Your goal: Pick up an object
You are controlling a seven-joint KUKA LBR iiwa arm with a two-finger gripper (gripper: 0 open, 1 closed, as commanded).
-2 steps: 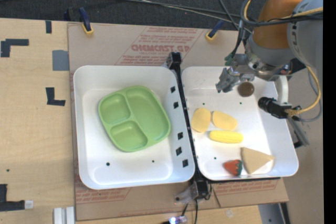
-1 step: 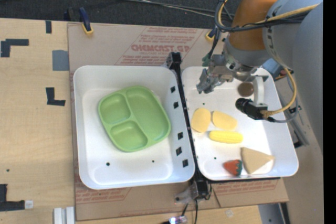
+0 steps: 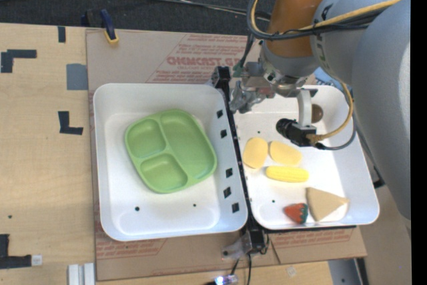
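The two-finger gripper hangs over the far left corner of the right white bin, beside the wall between the bins; its state cannot be told. Nearer the camera lie a round pale yellow piece, a second yellow piece, a yellow corn cob, a tan wedge and a red strawberry-like piece. The left white bin holds a green compartment tray.

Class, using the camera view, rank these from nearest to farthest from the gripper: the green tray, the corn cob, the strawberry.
Measured from the gripper:
1. Corn cob, right bin, below the gripper.
2. Green tray, left bin.
3. Strawberry, right bin's near edge.
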